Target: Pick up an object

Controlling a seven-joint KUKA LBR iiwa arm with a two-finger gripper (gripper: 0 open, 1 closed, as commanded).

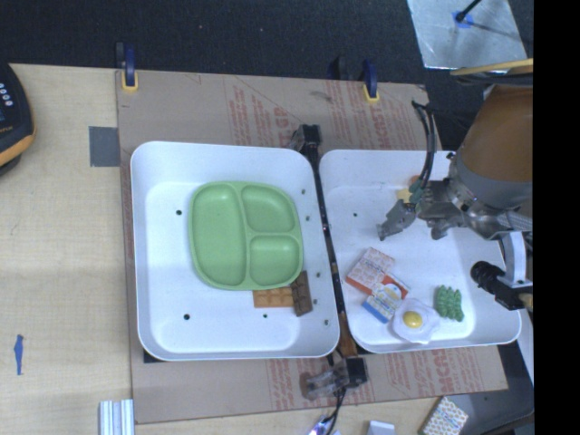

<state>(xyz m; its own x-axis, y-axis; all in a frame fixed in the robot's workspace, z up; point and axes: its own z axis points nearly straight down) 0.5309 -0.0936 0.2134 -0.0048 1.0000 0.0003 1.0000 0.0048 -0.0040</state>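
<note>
My gripper [415, 221] hung with its fingers spread and nothing between them over the right bin [362, 175]. I judged the small packet [370, 268] just nearer needed a straight descent.

Even overhead light, soft low-res picture, dark top.
Both white bins [149, 270] bright, near blown out, little surface detail. Green plate [245, 234] casts a faint shadow on its left; the arm [494, 152] throws a soft grey one on the right bin floor. Foil patch [462, 16] top right glares. Background above the counter [54, 243] almost black. Small items blurry, labels unreadable.
</note>
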